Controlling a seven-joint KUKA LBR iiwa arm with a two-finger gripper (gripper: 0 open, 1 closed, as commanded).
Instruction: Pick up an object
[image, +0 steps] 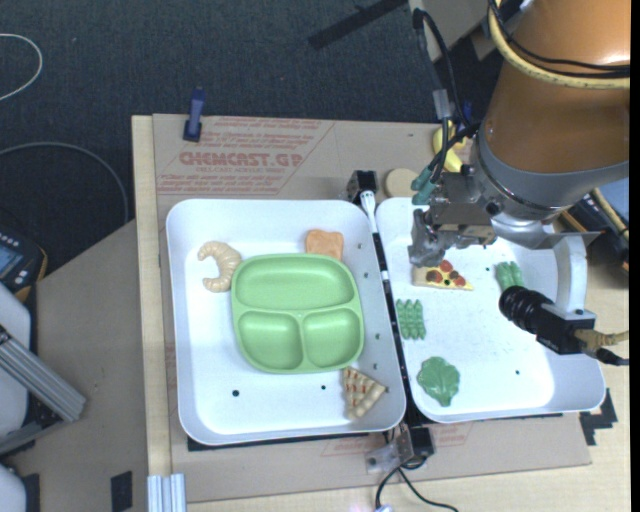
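- My claw is low in the right bin, right over the pizza slice; can't tell if it's wide or narrow.
- Slice looks flat on the bin floor, so I judge the grasp and lift are both left.

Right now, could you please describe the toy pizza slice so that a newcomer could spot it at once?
Look in the shallow white bin on the view's right, at its far end. Beside the grey gripper lies a flat wedge-shaped toy pizza slice. Its neighbours there are all green; it alone is yellow with red and dark spots.
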